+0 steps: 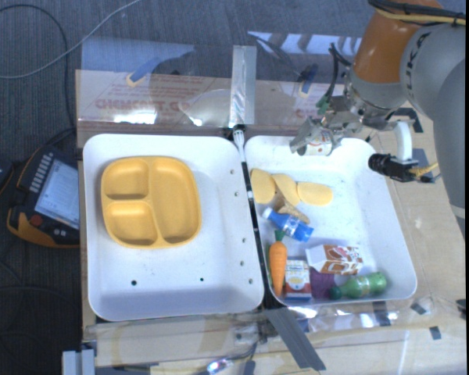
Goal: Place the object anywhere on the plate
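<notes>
A yellow plate (150, 200) with three compartments lies in the left white bin (117, 295), with nothing on it. The right bin (391, 225) holds several toy food items: pale yellow pieces (313, 194), a blue bottle (291, 226), a carrot (277, 262), a small carton (298, 278) and a green item (361, 285). My gripper (314, 143) hangs over the back edge of the right bin, above and behind the yellow pieces. It stands open with nothing between its fingers.
A white and red packet (340, 258) lies beside a purple item (322, 285) at the front of the right bin. A divider ridge (248, 209) separates the two bins. A teach pendant (43, 198) rests off the bench at the left.
</notes>
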`<move>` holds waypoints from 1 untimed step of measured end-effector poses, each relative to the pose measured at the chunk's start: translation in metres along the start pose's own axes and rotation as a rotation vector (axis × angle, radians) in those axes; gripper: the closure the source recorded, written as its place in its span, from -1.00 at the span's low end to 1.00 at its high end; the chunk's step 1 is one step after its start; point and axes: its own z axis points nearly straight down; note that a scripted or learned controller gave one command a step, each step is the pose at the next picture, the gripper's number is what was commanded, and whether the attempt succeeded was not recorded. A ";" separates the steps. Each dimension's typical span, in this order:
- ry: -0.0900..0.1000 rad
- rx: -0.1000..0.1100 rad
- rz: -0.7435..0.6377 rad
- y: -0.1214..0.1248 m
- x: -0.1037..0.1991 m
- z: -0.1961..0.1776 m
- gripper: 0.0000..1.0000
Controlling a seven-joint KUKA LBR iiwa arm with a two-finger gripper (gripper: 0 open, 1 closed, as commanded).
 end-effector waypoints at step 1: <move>0.002 0.002 -0.025 -0.055 0.075 0.024 1.00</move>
